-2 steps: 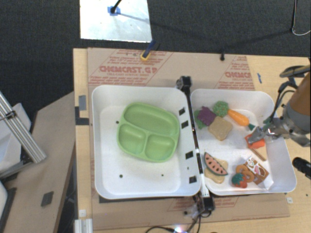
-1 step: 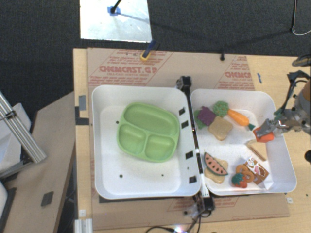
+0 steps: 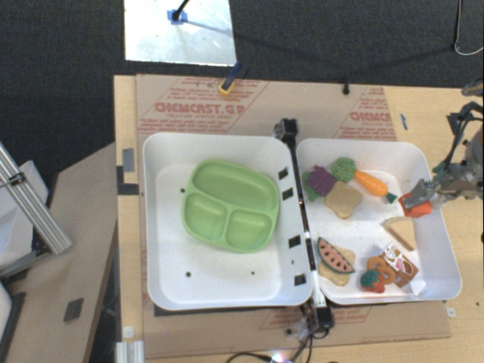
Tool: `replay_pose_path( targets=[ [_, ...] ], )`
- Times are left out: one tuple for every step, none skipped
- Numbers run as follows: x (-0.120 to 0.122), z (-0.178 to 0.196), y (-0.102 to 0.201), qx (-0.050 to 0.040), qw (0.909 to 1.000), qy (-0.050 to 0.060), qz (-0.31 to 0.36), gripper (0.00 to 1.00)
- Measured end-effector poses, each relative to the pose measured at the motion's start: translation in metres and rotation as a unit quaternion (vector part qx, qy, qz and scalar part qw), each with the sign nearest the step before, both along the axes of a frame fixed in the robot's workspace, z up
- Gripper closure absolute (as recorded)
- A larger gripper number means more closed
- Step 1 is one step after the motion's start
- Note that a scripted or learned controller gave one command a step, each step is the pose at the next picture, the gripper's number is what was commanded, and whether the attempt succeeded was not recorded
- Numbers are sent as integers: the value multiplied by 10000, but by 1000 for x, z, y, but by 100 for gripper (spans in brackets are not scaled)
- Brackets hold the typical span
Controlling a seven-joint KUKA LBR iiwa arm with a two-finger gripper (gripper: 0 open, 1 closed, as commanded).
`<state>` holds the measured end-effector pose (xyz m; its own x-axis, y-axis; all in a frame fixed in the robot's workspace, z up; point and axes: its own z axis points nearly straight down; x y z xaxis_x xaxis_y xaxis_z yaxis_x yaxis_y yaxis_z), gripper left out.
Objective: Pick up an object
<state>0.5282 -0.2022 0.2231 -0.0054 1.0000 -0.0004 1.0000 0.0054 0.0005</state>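
Two white bins side by side: left bin [image 3: 162,278] with a green divided plate [image 3: 229,205] near its middle; right bin [image 3: 439,274] full of toy food. Gripper [image 3: 418,201] at three o'clock over the right bin's edge, something orange-red at its tip; open or closed, cannot tell. At twelve o'clock in that bin: purple grapes [image 3: 321,179], broccoli [image 3: 344,168], carrot [image 3: 372,183], bread slice [image 3: 343,200] just below. At six o'clock: watermelon slice [image 3: 335,255], pretzel [image 3: 377,272], small packet [image 3: 400,262]. Tan wedge [image 3: 398,232] below the gripper.
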Motion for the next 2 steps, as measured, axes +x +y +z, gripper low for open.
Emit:
replay_pose_path(
  targets=[
    [29, -11, 43, 6, 10000, 6, 22, 100],
    [57, 2, 91, 9, 10000, 1, 27, 100]
  ],
)
